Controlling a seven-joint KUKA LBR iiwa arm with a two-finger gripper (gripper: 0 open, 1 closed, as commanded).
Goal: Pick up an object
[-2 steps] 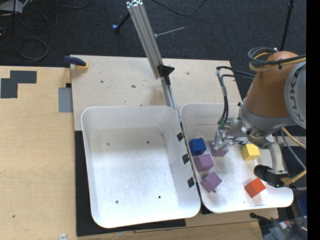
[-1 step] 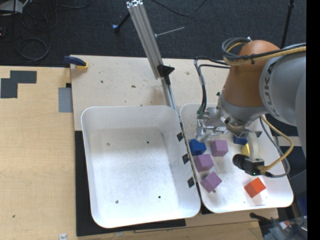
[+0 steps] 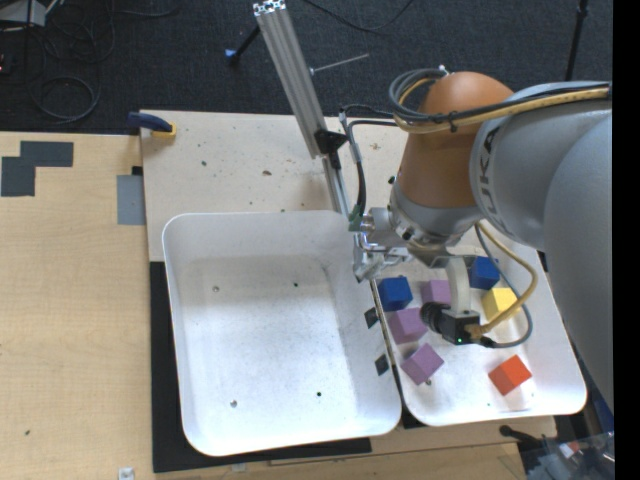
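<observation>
Even diffuse overhead light, moderately bright, left bin (image 3: 250,388) white and slightly washed out, soft faint shadow beneath the arm (image 3: 560,168), dull sheen on its orange band (image 3: 455,103), dark floor (image 3: 150,48) underexposed, mild grain, fairly sharp throughout

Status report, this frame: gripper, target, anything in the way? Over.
Gripper low at right bin's left wall, grip unconfirmed. Blue block nearest, purple blocks just beyond. Bin wall crowds the approach.
</observation>
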